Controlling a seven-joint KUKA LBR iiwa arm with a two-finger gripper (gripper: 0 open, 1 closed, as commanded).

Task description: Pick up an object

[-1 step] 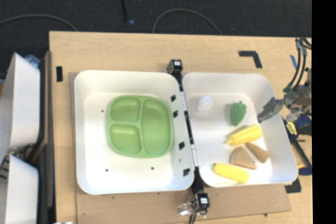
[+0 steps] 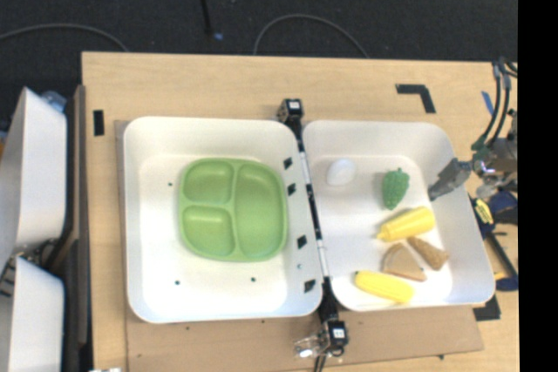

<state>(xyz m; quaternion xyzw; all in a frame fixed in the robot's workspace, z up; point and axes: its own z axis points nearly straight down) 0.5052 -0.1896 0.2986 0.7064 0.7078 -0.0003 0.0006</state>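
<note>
Corn cob point(image 2: 406, 225) crowded: broccoli point(image 2: 396, 187) above, bread slices point(image 2: 413, 258) below; fingers point(image 2: 451, 178) state unclear.

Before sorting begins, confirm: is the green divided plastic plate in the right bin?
No, the green divided plastic plate lies alone in the left white bin.

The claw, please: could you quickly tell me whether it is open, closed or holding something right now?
Claw: at the right bin's right rim, near the green toy; open or closed cannot be told, and nothing is seen in it.
</note>
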